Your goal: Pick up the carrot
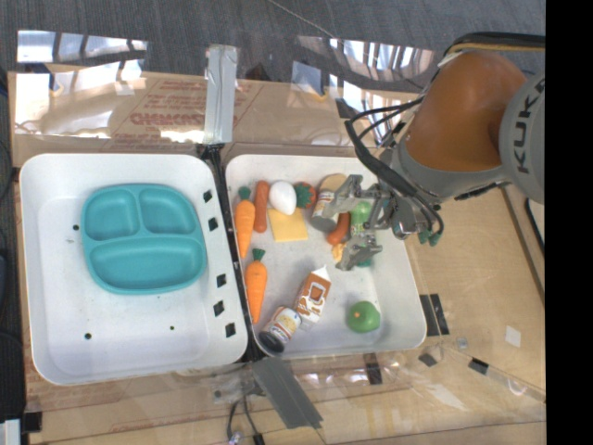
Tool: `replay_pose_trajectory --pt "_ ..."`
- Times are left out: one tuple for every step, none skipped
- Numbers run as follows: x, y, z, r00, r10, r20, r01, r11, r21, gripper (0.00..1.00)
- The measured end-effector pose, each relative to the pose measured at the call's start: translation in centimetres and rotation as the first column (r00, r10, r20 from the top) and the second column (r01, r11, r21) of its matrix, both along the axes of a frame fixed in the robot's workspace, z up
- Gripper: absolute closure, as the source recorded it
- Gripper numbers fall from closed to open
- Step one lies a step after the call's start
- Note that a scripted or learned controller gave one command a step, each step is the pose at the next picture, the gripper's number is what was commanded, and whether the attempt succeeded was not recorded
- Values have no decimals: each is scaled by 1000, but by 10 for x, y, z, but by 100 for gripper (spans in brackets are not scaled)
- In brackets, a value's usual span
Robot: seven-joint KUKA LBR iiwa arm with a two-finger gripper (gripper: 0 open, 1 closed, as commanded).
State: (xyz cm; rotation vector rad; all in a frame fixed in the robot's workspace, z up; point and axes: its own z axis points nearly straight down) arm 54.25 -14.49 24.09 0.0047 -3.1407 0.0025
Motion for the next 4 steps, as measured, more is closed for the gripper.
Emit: replay_pose_trajectory --pt "-37 22 -99 989 150 -6 -150 989 5 0" --pt "46 41 -149 950 312 0 -312 950 4 0" --pt "47 42 -137 948 319 4 -319 948 2 100" --pt "87 112 -44 903 429 11 -429 903 -2 100"
